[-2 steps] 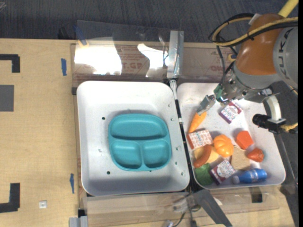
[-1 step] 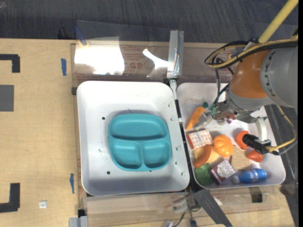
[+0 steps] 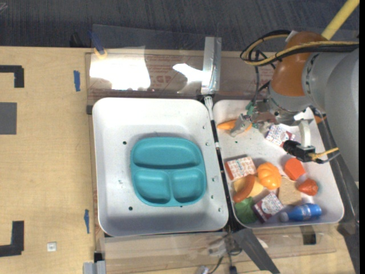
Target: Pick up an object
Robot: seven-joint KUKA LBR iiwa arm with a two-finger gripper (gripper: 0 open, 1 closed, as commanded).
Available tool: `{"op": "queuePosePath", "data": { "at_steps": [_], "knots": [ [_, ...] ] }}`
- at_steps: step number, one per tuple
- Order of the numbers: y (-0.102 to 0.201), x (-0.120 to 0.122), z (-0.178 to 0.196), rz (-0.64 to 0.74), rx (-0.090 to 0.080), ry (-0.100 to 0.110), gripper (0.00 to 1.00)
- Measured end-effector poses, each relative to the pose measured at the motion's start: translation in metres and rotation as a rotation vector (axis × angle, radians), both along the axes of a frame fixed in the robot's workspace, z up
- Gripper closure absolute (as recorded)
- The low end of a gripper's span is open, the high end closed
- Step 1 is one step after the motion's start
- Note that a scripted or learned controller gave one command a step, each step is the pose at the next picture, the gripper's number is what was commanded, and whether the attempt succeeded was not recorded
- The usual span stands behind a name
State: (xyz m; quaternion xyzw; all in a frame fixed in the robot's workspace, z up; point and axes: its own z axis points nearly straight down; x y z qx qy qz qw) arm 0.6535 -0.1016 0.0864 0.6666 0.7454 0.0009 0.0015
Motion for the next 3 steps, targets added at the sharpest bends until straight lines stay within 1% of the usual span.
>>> {"op": "queuePosePath", "data": {
  "at_steps": [1,2,3],
  "knots": [
    [0.0022,0.0098,-0.0008,-0.036,-0.002,0.019,0.0],
    [0.0017,0.0095,-0.0009,-0.09,-0.002,0.02,0.0],
    [-0.0008,0.008,0.0082,-0.09,-0.008,0.026,1.0]
  ]
}}
